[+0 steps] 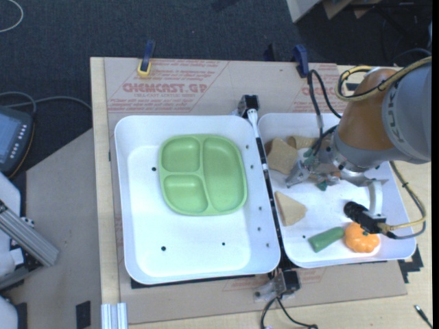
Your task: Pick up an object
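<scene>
The tan slab [279, 155] lies flat in the right bin [312, 219], at its upper left, close to the wall that divides it from the left bin [199, 242]. It is pale brown, rough-edged and roughly square, and a second tan piece [299, 142] shows just behind it, near the bin's far wall. That leaves little room on the slab's left and far sides. The side toward the bin's middle is taken up by the gripper [305, 173], which hangs low just beside the slab's right edge; whether it touches the slab cannot be told, nor whether it is open or closed.

Below the gripper a tan wedge [289, 208] lies by the dividing wall, with bare white floor between it and the slab. A green stick [325, 238] and an orange fruit [361, 239] sit side by side near the bin's front edge, well apart from the slab. The arm [384, 122] covers the bin's upper right.

The left bin holds a green divided plate [204, 173], with open floor in front of it.
</scene>
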`<action>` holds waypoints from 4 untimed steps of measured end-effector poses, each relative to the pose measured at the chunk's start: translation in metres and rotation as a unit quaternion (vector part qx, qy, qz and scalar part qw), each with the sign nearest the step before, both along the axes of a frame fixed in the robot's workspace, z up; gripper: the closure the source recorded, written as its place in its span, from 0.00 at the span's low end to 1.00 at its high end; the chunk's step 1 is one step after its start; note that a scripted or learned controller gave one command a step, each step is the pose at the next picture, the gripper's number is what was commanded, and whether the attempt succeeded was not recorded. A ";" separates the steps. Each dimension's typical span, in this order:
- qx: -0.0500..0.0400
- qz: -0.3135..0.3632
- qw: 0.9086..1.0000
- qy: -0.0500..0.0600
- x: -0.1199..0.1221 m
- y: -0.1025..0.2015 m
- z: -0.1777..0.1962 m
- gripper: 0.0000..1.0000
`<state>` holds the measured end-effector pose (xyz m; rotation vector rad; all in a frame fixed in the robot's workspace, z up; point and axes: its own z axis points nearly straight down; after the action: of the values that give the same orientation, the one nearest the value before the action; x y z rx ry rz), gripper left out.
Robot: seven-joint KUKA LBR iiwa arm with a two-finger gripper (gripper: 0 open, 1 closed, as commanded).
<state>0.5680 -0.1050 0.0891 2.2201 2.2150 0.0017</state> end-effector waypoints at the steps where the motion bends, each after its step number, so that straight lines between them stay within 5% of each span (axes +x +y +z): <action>1: -0.005 -0.001 1.000 -0.010 0.004 -0.003 0.014 1.00; 3: 0.000 0.002 1.000 -0.001 0.006 -0.001 0.119 1.00; 4: 0.001 0.002 1.000 0.000 0.007 -0.001 0.137 1.00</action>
<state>0.5749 -0.1058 0.2262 2.2171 2.2196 0.0041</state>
